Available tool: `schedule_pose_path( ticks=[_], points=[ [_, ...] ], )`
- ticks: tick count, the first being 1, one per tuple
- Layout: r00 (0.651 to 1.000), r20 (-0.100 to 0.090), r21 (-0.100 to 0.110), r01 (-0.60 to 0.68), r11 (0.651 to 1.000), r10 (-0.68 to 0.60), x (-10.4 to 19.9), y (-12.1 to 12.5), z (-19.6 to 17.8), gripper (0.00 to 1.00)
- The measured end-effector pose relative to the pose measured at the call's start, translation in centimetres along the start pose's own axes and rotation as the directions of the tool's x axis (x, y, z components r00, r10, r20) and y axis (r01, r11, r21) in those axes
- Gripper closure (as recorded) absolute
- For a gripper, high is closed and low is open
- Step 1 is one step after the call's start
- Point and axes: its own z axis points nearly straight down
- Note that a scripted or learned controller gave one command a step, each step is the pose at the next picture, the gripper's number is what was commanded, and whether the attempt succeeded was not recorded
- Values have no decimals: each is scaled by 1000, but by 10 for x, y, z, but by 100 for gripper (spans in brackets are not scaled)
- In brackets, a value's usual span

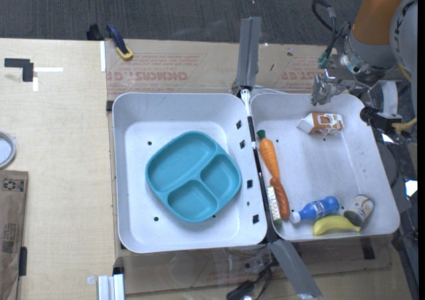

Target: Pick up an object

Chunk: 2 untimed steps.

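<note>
Carrot [267, 156] served as the landmark: a long orange plastic carrot with a green top, lying in the right shallow white bin [372, 159] along that bin's left wall, next to the divider. Just below the carrot, touching its lower end, lay a reddish-brown sausage-shaped toy [281, 200]. To the right of the carrot and a little above it rested a small white and orange carton [321, 123], tilted on its side. Lower right of the carrot, near the front wall, were a blue plastic bottle with a white cap [317, 209], a yellow plastic banana [335, 225] and a small tin can [359, 209], all close together. Far upper right of the carrot, over the back rim of the bin, hung the grey two-finger gripper [323, 90]; nothing was seen between its fingers, but whether they were released or clenched could not be told. Left of the carrot, in the left white bin [126, 159], sat a teal plastic plate with three compartments [192, 176].
</note>
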Motion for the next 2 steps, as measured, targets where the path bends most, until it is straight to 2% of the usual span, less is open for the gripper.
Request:
schedule_pose_path(
  ticks=[1,2],
  points=[
    [1000,0,2,-1,1000,1,0,-1,1,0],
    [1000,3,-17,-19,1000,19,-28,4,94,0]
  ],
)
